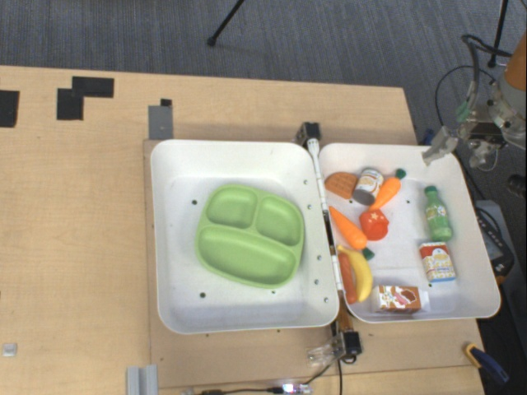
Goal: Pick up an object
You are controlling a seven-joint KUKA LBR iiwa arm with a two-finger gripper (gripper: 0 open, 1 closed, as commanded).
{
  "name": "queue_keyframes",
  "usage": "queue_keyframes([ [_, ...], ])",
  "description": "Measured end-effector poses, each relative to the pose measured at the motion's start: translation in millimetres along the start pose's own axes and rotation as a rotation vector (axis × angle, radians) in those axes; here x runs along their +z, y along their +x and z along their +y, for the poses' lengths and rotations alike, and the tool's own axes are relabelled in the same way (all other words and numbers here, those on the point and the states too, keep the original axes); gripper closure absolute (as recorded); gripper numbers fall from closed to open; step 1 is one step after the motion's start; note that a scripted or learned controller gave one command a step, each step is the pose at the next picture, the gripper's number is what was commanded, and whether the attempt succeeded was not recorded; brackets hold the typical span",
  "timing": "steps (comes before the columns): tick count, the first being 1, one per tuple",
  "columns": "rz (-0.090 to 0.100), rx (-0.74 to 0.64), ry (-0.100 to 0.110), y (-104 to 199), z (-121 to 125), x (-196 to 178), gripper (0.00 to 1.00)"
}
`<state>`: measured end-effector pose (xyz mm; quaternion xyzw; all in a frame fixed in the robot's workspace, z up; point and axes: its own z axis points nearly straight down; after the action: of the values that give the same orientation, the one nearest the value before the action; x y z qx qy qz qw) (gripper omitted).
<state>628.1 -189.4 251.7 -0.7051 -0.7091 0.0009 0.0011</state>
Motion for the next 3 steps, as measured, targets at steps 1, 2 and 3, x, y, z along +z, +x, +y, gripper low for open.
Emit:
queue_keyframes([
  [1, 0.001, -0.228, 0.001, -15.8, -10.2, 118.1, 0.00],
  [2, 0.006, -0.617, -0.010, -10.5, 4.0, 165.3, 0.00],
  [3, 0.001, -0.506, 0.011, 42.8, 39.3, 168.9, 0.00],
])
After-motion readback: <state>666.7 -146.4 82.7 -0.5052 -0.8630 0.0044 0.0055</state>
